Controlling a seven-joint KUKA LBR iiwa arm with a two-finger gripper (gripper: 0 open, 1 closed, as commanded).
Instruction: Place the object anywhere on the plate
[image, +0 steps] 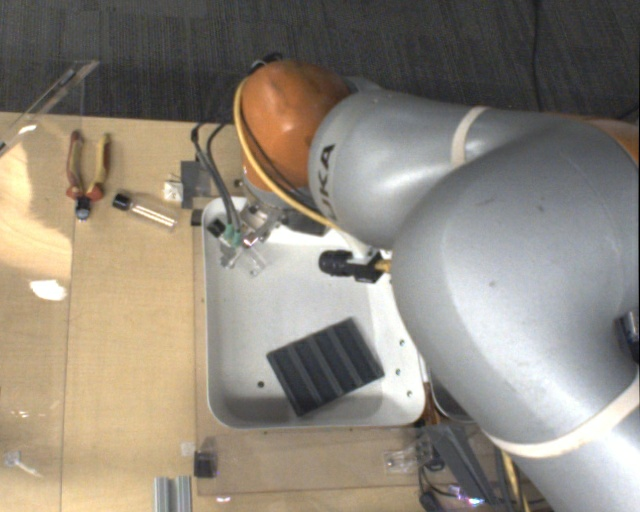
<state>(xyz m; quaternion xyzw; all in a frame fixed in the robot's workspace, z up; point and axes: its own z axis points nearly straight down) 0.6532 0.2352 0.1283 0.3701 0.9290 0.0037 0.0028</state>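
Black, ribbed and stiff-looking, the slab (326, 366) in the white bin (240, 400) seems light — we'd pinch its long edges; our gripper's (240, 245) grip state above it stays unreadable.

Single fixed camera sat above bench (110, 330), looked down at slant, fairly close. Arm (500, 260) entered from right, perhaps hiding second bin; white bin (300, 400) lay centre.

One white bin (225, 400), one ribbed dark block (325, 366), perhaps one pliers (87, 170).
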